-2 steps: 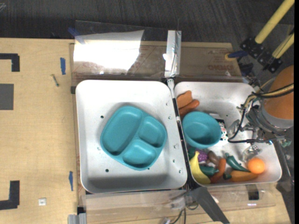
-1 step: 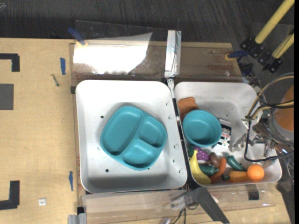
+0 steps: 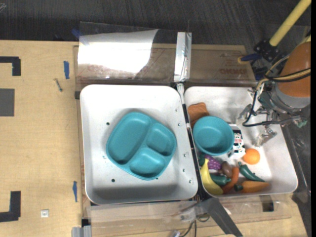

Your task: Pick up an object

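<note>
Gripper (image 3: 261,132): mine, poised over right bin (image 3: 289,181) near orange fruit (image 3: 251,156), likely lining up a pick; closure state indiscernible.

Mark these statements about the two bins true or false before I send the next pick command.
1. The teal divided plate lies in the left bin. True.
2. The teal bowl sits in the left bin beside the plate. False: it sits in the right bin, near the wall between the bins.
3. The toy orange lies in the right bin, to the right of the bowl. True.
4. The toy banana rests on the divided plate. False: it lies in the right bin, below the bowl.
5. The gripper grips the bowl. False: it is over the right bin, apart from the bowl.
</note>
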Robot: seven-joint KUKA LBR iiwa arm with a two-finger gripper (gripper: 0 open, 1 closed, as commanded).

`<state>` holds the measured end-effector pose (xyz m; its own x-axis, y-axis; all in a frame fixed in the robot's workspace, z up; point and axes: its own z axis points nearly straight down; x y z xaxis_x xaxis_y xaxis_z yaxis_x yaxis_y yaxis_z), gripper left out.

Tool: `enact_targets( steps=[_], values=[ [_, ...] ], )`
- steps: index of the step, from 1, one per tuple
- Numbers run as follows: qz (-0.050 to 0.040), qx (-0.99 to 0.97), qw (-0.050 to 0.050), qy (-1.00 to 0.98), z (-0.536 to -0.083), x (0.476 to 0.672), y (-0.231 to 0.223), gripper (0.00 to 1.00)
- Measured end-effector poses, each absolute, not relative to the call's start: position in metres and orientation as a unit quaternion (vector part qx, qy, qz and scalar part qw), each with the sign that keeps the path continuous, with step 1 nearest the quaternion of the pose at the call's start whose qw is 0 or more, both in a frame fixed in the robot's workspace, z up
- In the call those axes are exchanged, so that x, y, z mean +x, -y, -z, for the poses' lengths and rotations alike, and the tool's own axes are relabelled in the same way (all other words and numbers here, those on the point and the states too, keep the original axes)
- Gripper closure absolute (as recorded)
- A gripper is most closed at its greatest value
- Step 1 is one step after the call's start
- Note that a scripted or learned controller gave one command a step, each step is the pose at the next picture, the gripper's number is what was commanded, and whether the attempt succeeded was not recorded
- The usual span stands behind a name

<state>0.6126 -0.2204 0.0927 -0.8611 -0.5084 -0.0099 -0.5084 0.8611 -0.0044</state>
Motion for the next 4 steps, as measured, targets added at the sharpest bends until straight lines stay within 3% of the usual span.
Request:
enact_targets(
  steps=[1, 2, 3, 4],
  values=[
    [0.0, -0.276, 0.005, -0.961, -0.087, 0.668, 0.182, 0.0],
    [0.0014, -0.48, 0.003, -0.877, -0.088, 0.617, 0.209, 0.0],
    [0.0019, -0.506, 0.004, -0.862, -0.089, 0.549, 0.21, 0.0],
    [0.0042, -0.469, 0.007, -0.883, -0.089, 0.491, 0.182, 0.0]
  ],
)
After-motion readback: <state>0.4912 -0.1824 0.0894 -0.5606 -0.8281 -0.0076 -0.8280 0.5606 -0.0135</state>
